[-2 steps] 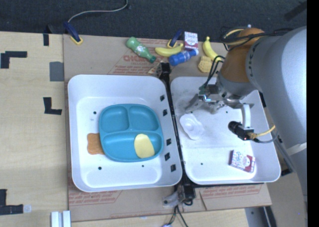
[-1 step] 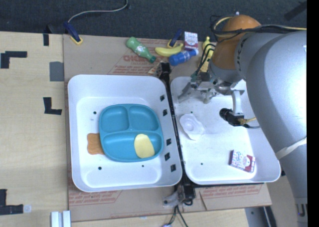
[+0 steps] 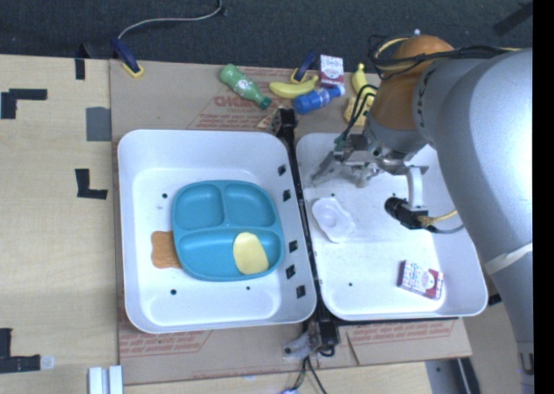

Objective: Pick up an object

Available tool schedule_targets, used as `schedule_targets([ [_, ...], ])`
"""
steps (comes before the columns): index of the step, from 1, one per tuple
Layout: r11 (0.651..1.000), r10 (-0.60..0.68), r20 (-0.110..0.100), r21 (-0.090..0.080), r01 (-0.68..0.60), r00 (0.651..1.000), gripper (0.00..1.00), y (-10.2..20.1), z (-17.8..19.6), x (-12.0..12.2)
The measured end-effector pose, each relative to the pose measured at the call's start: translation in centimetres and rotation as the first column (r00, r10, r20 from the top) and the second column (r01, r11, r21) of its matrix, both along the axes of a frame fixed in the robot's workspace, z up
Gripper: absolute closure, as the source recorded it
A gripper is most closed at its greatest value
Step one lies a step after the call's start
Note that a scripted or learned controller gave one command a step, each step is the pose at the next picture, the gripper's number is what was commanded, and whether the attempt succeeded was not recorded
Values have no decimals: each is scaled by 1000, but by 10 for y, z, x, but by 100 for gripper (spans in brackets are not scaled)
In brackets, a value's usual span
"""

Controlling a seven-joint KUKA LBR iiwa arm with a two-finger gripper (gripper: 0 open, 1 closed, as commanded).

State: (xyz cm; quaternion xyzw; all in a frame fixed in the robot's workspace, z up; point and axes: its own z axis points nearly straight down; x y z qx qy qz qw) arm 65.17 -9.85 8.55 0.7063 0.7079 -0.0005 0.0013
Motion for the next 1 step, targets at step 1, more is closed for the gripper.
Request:
schedule_targets([
  [1,1000,-1,0,2,1,1000,0,3,0,15],
])
